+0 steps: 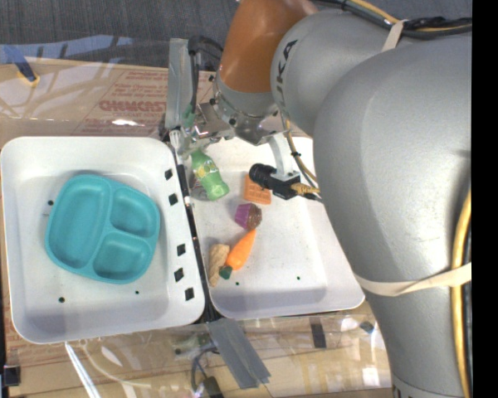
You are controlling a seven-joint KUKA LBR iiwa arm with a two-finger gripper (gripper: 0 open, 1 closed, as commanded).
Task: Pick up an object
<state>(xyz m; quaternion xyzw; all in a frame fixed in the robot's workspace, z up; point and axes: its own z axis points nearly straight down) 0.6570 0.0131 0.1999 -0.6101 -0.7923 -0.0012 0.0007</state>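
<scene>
The gripper sits over the green bottle beside the carrot; finger state cannot be determined, so no pick is confirmed.

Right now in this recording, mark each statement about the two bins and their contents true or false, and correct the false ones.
1. The teal divided plate lies in the left bin. True.
2. The toy carrot lies in the left bin. False: it lies in the right bin, near the front.
3. The gripper is at the far left corner of the right bin, just above the green item. True.
4. The purple item rests on the teal plate. False: it lies on the right bin's floor, between the orange block and the carrot.
5. The two bins sit stacked. False: they sit side by side.
</scene>
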